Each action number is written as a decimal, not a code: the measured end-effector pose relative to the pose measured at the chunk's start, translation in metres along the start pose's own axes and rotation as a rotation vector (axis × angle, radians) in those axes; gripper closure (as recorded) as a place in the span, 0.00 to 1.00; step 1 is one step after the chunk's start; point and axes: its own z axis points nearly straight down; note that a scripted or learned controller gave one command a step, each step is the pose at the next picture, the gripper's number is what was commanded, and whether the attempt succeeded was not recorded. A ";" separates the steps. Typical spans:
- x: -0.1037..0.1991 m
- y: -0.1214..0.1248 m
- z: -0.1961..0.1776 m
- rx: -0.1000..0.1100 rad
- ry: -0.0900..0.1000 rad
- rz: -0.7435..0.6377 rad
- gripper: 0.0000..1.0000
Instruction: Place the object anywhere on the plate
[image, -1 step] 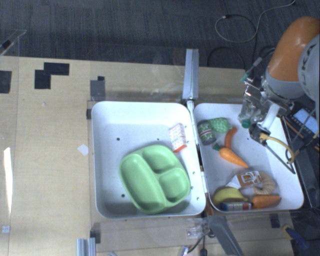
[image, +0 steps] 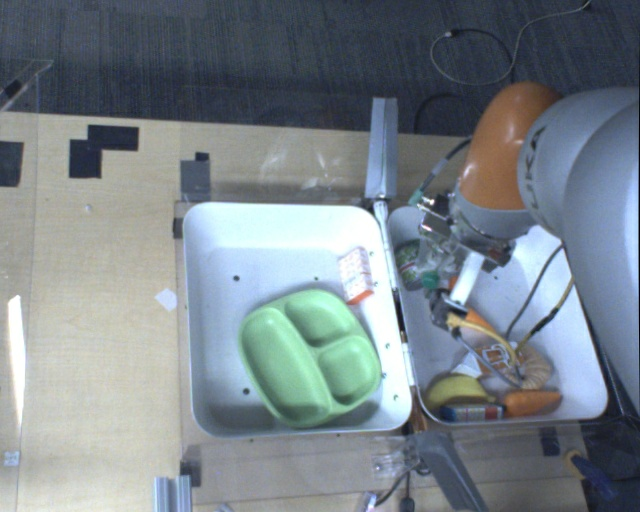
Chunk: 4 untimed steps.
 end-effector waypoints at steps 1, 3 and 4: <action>-0.005 -0.004 -0.001 -0.001 0.002 0.318 1.00; 0.032 -0.039 -0.001 -0.001 0.001 0.220 1.00; 0.063 -0.116 -0.002 0.001 0.001 -0.166 1.00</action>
